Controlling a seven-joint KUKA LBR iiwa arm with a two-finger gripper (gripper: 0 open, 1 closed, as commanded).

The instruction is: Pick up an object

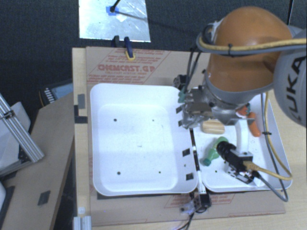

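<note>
My gripper (191,115) hangs over the left edge of the right bin (273,174), close to the divide between the two bins, and the arm's large orange wrist covers much of it. A cream-coloured block (213,127) lies just right of the gripper. A green object (212,153) with a teal tip lies in front of the block. An orange object (252,124) pokes out from under the arm at the right. I see nothing between the gripper and the bin floor.
The left bin (136,140) sits beside the right one on a cardboard sheet (129,66). A shiny foil sheet (114,13) lies at the back, with clamps (128,47) at the cardboard's far edge. Yellow cable loops over the right bin.
</note>
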